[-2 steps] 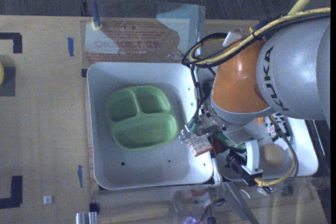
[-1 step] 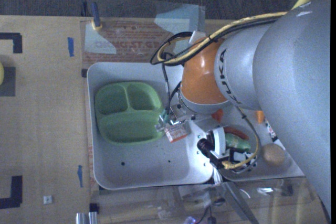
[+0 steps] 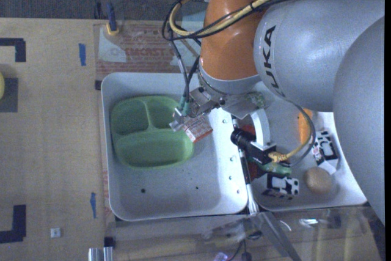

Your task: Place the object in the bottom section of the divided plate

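Fingers [image 3: 183, 109] pinch a red-and-white packet [image 3: 197, 129] — it hangs at the green divided plate [image 3: 146, 153] — right rim.

Wide open across the floor of the left bin [image 3: 183, 195], below and to the right of the green plate [image 3: 149, 153]. Clear above the plate's large lower section too. Blocked at the plate's right rim by the arm [image 3: 305, 27] and a small red-and-white packet [image 3: 197, 129]. Tight in the right bin [image 3: 339, 189]: cow toy [image 3: 281, 186] and brown ball [image 3: 317, 180] close together.
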Controlling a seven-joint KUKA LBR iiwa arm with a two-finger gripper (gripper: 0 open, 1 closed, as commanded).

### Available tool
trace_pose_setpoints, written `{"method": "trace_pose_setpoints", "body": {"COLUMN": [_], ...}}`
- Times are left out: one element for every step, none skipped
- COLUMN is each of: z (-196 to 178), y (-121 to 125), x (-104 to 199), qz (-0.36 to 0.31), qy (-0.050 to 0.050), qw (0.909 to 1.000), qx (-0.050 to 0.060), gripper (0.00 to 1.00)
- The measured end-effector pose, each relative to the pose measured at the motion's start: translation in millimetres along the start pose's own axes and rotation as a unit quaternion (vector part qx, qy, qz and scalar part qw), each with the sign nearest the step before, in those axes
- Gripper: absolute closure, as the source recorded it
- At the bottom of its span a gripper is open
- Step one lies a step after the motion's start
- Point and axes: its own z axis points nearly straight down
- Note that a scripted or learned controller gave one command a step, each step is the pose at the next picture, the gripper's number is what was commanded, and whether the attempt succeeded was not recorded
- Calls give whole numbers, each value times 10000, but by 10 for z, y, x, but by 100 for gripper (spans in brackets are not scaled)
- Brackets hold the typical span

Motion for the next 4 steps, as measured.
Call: {"method": "trace_pose_setpoints", "body": {"z": [38, -108, 31, 195], "y": [-87, 183, 391, 71], "x": [306, 417, 21, 176], "qz": [-78, 429, 304, 373], "qy": [11, -2, -4, 8], "qw": [10000, 9991, 9995, 9993], "qx": [22, 5, 3, 25], "gripper": [100, 100, 100, 100]}}
